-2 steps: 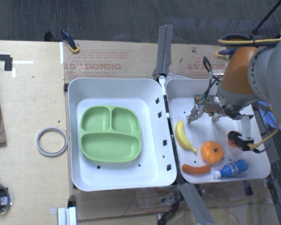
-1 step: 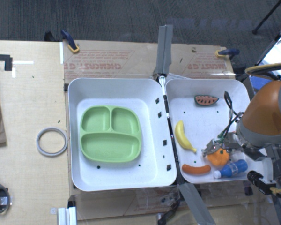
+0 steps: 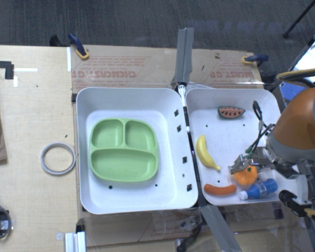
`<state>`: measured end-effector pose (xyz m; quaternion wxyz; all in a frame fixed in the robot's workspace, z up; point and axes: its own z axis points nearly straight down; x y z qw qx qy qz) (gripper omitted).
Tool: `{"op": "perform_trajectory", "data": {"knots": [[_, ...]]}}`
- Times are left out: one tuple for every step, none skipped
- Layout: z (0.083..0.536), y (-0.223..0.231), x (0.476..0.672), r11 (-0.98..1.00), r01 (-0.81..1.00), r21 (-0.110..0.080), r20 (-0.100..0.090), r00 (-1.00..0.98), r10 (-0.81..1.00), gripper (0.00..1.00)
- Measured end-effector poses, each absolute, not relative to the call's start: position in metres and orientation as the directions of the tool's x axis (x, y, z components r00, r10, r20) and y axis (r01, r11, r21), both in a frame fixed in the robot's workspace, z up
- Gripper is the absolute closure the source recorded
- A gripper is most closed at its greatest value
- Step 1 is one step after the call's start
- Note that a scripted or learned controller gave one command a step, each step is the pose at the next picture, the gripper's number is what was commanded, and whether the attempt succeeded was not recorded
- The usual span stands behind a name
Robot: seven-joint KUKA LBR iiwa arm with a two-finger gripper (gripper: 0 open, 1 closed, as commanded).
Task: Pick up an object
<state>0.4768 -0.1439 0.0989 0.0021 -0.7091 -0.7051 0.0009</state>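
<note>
Two white bins sit on the bench, and near the right bin's (image 3: 227,95) front edge the pincer (image 3: 242,165) rests on an orange fruit (image 3: 246,177); its grip is unclear.

In the right bin, a yellow banana (image 3: 207,152) lies slanted at centre-left, a watermelon slice (image 3: 231,112) toward the top, a red-orange sausage (image 3: 219,189) at the bottom, an orange fruit (image 3: 246,176) and blue bottle (image 3: 259,189) lower right.
</note>
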Motion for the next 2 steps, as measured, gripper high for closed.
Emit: {"op": "perform_trajectory", "data": {"knots": [[0.257,-0.070,0.494,0.003,1.000,-0.002,-0.002,-0.003,1.000,1.00],[0.284,-0.023,0.548,0.003,1.000,-0.004,-0.002,-0.003,1.000,1.00]]}}
